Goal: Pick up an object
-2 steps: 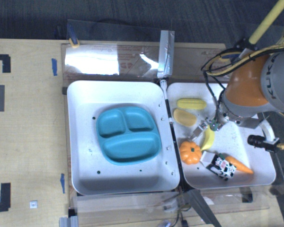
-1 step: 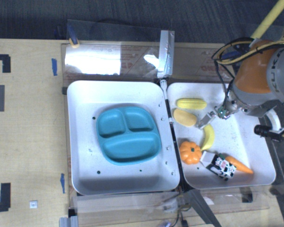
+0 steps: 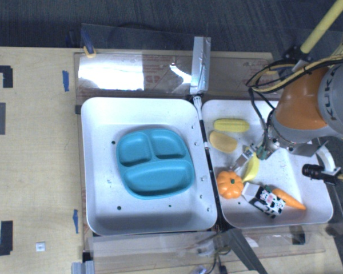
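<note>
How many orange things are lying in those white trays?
2, both in the right bin: a small pumpkin near its left wall, and a carrot toward the front right. The arm may hide more.

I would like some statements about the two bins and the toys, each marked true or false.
1. The blue divided plate lies in the left bin. True.
2. The orange pumpkin lies on the blue plate. False: it is in the right bin.
3. The claw is above the right bin, beside the banana. True.
4. The corn cob lies outside both bins. False: it is in the right bin, near its far edge.
5. A carrot lies in the right bin. True.
</note>
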{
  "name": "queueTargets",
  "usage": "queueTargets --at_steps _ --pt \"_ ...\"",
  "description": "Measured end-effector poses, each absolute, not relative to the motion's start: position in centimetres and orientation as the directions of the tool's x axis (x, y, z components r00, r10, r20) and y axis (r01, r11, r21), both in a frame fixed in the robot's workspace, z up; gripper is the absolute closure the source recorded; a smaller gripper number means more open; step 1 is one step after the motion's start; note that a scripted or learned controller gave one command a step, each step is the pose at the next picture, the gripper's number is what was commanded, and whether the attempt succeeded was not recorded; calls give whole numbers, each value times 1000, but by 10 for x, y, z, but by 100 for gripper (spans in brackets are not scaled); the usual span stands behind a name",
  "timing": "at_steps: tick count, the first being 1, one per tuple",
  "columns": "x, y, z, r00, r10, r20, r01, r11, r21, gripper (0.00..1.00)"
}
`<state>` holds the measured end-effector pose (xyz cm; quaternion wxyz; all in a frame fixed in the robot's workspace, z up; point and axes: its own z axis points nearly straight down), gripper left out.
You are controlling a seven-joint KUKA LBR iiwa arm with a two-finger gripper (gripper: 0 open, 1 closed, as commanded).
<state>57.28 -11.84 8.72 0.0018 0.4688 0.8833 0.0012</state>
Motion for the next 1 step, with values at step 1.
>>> queueTargets --at_steps 1 --pt "576 -119 100 -558 830 -8 830 558 11 100"
